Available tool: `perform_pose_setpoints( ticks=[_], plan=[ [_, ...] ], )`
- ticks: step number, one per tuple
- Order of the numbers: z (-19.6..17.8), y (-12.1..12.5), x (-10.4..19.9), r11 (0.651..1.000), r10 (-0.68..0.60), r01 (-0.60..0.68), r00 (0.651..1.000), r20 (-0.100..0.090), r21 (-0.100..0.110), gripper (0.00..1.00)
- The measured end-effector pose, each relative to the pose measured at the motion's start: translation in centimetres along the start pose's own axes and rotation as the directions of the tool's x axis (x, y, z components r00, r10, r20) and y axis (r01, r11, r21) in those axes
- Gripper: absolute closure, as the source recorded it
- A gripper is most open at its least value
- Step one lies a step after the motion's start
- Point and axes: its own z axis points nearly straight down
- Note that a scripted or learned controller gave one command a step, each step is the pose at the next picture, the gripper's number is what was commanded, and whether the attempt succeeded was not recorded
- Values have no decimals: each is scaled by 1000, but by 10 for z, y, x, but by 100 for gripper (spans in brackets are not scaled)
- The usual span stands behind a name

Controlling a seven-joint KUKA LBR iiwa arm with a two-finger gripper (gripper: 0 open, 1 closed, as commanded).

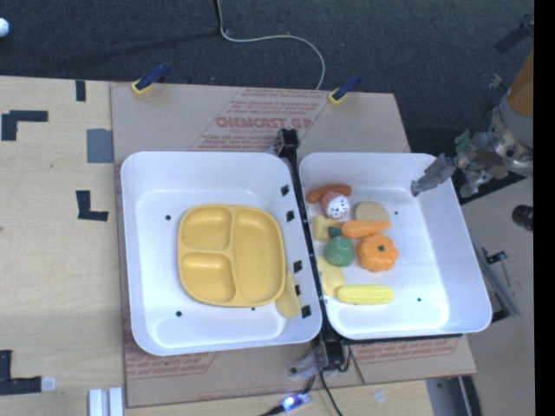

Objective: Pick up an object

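The right bin (447,276) holds several toy foods bunched along its left side. Among them are a brown sausage (329,192), a white spotted ball (337,206), a tan slice (373,211), an orange carrot (365,229), a green pepper (340,251), an orange pumpkin (378,253) and a yellow corn cob (364,295). My gripper (431,178) hangs over the bin's upper right rim, well to the right of the pile and touching none of it. Nothing shows in its grasp.
The left bin (152,189) carries a yellow divided plate (232,255), with a small yellow piece (289,302) by its lower right corner. Black clips (287,141) join the bins at the middle. Cardboard lies under both bins, and a white cable (277,37) runs behind.
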Motion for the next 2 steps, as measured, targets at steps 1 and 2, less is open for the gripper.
perform_pose_setpoints(
  ticks=[1, 2],
  plan=[
    [158, -32, 5, 1000, -3, 3, 1000, 0, -14, 0],
    [185, 17, 24, 1000, -4, 4, 1000, 1, -2, 0]
  ],
)
